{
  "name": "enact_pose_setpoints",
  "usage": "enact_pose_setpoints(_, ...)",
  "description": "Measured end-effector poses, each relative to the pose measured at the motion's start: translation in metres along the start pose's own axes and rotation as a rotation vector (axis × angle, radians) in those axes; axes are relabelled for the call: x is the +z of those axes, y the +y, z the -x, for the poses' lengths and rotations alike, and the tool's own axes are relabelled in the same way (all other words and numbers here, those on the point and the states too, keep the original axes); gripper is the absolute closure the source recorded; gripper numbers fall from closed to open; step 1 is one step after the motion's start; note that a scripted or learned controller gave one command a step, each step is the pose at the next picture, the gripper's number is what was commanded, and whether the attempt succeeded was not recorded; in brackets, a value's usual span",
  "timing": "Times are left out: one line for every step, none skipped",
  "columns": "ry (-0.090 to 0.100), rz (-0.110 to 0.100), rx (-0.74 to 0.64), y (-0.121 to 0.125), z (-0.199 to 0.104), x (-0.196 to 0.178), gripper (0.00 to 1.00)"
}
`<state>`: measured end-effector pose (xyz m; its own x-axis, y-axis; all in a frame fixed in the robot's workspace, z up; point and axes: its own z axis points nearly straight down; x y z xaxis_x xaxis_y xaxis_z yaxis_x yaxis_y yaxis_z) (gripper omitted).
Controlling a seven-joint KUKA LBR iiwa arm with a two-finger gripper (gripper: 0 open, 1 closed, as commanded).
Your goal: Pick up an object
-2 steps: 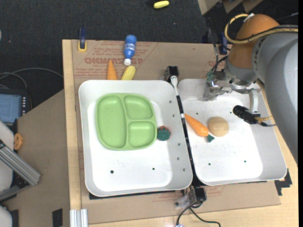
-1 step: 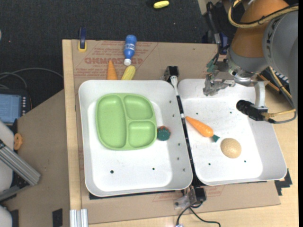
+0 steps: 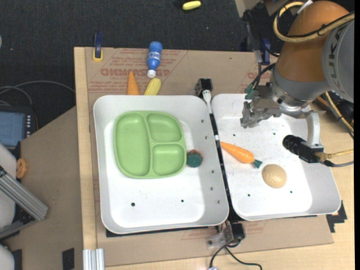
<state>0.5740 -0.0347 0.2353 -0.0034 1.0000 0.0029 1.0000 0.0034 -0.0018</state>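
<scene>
In the right bin (image 3: 315,201) an orange carrot (image 3: 238,153) with a green stem end lies near the left wall. A tan egg-shaped object (image 3: 274,176) rests a little right of it and nearer the front. My gripper (image 3: 251,118) hangs over the back left part of this bin, above and behind the carrot. Nothing shows between its dark fingers. A small dark green and red object (image 3: 193,159) sits in the left bin beside the green plate.
A green three-compartment plate (image 3: 149,144) lies in the left bin (image 3: 157,212). Behind the bins lie a blue-and-white bottle (image 3: 153,58), a yellow corn piece (image 3: 152,86) and a small orange carrot (image 3: 132,84). A black part (image 3: 301,147) with a cable hangs over the right bin.
</scene>
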Motion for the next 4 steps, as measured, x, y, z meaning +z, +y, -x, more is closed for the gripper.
enact_pose_setpoints(-0.002, -0.001, 0.002, 0.002, 0.002, 0.003, 0.0)
enact_pose_setpoints(-0.003, -0.013, 0.012, -0.052, 0.062, 0.119, 0.0)
enact_pose_setpoints(-0.003, -0.004, 0.01, -0.076, 0.124, 0.153, 0.0)
enact_pose_setpoints(-0.001, 0.009, -0.006, 0.014, 0.054, 0.15, 0.0)
